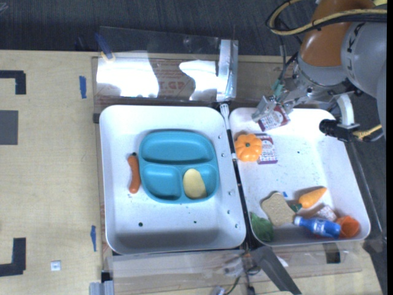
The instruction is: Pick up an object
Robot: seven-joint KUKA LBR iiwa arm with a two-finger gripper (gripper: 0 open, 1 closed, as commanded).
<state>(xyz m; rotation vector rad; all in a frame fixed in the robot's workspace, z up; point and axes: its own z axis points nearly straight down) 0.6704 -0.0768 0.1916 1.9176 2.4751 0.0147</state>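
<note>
The arm [344,35] reaches in from the far right and hangs over the far left corner of the right bin [353,165], and judged from how things lie the pick is not yet made, since every object visible rests on a bin floor or in the tray. The left bin [116,165] holds a blue compartment tray [178,152] at its middle, with a yellow egg-shaped piece [194,183] in the tray's near right compartment and an orange sausage-like piece [133,173] lying on the white floor just beside the tray's left edge. In the right bin, a small orange pumpkin [249,147] sits against the left wall, touching a flat printed packet [267,150] on its right; nearer, a slice of bread [277,209] lies with a green leafy piece [263,227] just to its near left, an orange carrot [312,196] to its right, and a blue bottle [318,227] with a round orange piece [349,226] along the near right wall. The gripper [272,112] hovers just beyond the pumpkin and packet, and I cannot tell whether it is released or clenched, because the tip is a blur of metal and label; nothing can be made out between its tips. What remains, as I read it, is the whole grasp: descend, close, lift, most likely on the pumpkin or packet closest below
</note>
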